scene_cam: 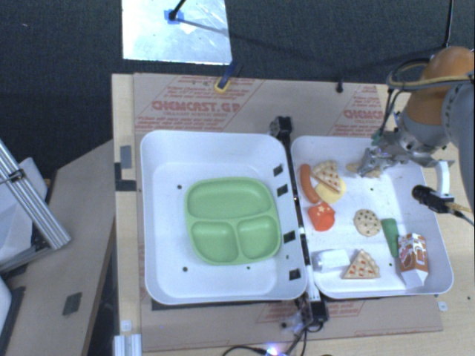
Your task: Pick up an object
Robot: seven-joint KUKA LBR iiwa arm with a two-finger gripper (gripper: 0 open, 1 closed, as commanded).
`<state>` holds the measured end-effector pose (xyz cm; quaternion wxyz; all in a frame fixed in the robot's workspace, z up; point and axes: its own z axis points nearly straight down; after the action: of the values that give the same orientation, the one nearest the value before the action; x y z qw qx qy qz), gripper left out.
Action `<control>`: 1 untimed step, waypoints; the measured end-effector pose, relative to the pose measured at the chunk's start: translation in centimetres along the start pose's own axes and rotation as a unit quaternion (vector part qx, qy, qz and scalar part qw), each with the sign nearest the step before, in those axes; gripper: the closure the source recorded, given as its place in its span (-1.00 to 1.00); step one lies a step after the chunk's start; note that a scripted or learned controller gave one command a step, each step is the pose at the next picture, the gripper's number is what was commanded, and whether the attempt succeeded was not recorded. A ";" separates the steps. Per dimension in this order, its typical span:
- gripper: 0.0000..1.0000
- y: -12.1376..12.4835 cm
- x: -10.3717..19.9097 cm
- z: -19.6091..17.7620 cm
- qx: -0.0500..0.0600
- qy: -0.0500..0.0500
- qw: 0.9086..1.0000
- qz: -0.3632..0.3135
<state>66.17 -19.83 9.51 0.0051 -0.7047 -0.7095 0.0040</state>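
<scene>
— What does the pincer (369,163) sit over?

— It hangs above the far corner of the right bin (438,273), low over the white floor. The grey arm (434,113) with its orange band comes in from the right. Whether the pincer is apart or together, I cannot tell.

— And the things to pick up?

— All in that same bin. Just left of the pincer lies a pizza slice (326,175) on a yellow piece, and left of that a sausage (308,183). Nearer the camera from the pincer are a red piece (321,216), a cookie (367,222) and a green piece (390,236). Further toward the camera are a white block (331,259), a second pizza slice (361,266) and a small carton (413,258) at the near right.

— What about the surface?

— The tabletop (89,221) is pale wood. A brown sheet (197,102) with red print lies under both bins. The left bin (159,221), well left of the pincer, holds a green divided plate (229,220). Black clips run along the seam between the bins.

— And the room?

— Behind the tabletop is dark fabric (59,43). A shiny silver sheet (176,21) lies on it, far left of the pincer. A metal rail (33,202) shows at the left edge.
</scene>
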 end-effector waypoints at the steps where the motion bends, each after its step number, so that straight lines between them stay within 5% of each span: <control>1: 1.00 0.0 -0.6 -6.2 -0.010 -0.002 1.000 0.003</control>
<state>66.26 -20.47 15.74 -0.0030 -0.7066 -0.7076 -0.0016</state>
